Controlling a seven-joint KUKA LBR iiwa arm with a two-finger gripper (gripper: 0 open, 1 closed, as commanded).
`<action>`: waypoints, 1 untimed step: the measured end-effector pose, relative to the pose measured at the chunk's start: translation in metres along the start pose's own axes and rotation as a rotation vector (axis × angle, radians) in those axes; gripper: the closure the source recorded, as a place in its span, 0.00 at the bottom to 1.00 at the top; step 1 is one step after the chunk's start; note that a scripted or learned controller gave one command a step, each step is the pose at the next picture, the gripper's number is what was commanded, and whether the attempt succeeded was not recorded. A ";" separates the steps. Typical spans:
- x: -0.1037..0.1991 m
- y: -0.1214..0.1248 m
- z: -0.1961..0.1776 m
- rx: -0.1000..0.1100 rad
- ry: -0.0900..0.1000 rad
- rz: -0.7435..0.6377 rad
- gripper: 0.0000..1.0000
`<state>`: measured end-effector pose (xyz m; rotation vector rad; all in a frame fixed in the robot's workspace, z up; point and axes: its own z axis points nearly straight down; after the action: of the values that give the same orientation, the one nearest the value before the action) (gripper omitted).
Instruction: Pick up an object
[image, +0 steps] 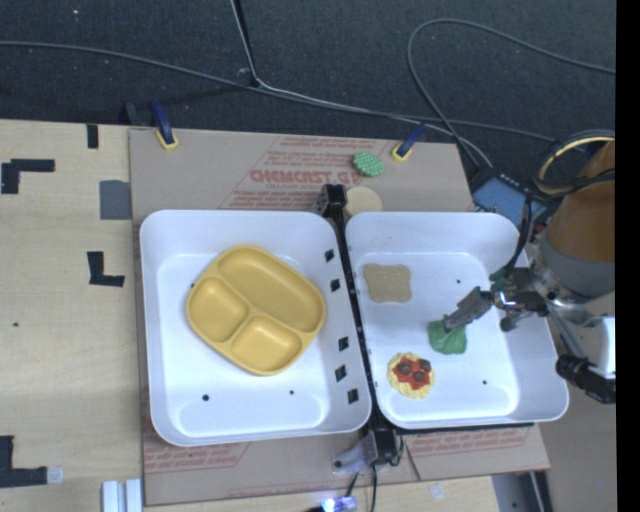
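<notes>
The right bin (500, 235) holds three small items: a tan toast-like piece (387, 283), a green leafy piece (449, 338) and a round yellow piece with red topping (411, 374). My gripper (472, 309) reaches in from the right and sits low over the bin. Its dark tip lies just above and to the right of the green piece, close to it or touching it. I see nothing lifted off the bin floor.
A yellow divided plate (257, 308) lies in the left bin (160, 240). A black divider (345, 300) runs between the bins. Behind them on the cardboard lie a small green piece (368, 163) and a tan disc (363, 200). Cables cross the dark floor beyond.
</notes>
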<state>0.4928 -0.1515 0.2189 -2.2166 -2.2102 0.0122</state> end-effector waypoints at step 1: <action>0.000 0.003 -0.006 -0.012 -0.002 -0.004 0.00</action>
<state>0.4954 -0.1513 0.2248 -2.2195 -2.2214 0.0017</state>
